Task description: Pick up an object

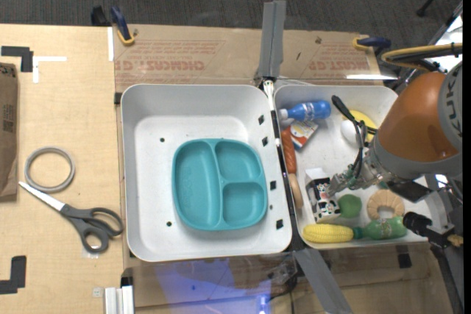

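The right bin (383,88) holds several small items: a blue bottle (307,112), a red-and-white packet (300,133), an orange sausage (288,151), a black-and-white box (319,196), a green round piece (350,205), a yellow corn cob (328,233), a green vegetable (383,229) and a tan ring (385,204). My gripper (340,184) hangs low in this bin, just right of the black-and-white box and above the green round piece. The arm's orange band (416,121) covers the bin's right side.
The left bin (140,158) holds a teal divided plate (219,183). On the wooden bench to the left lie scissors (81,217) and a roll of tape (49,168). A yellow item (360,119) and a white one (349,130) sit at the right bin's back.
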### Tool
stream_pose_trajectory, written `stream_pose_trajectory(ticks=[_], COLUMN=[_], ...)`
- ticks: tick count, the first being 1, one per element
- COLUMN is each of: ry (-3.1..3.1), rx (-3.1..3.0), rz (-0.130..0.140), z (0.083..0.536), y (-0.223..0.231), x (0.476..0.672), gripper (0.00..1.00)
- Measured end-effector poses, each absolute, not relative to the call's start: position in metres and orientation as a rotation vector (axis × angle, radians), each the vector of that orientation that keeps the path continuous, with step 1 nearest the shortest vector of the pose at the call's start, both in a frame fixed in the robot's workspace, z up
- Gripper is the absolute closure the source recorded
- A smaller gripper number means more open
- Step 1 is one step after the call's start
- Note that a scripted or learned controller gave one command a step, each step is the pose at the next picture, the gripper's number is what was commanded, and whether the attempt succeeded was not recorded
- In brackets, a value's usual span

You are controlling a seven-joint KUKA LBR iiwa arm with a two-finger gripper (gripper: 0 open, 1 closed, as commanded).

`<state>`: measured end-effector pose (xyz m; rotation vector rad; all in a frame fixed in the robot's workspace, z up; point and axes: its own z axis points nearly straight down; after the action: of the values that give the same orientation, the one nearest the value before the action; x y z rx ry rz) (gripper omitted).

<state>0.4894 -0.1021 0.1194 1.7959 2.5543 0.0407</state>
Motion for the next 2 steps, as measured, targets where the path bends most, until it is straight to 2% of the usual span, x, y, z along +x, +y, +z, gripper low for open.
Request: stream_pose_trajectory(ticks=[1, 2], ry=[2.334, 2.256], rx=[2.103, 2.186], rz=[-0.003, -0.006], z=[0.191, 0.261], y=[0.007, -0.034], x=[0.491, 0.561], gripper=[1.0, 1.0])
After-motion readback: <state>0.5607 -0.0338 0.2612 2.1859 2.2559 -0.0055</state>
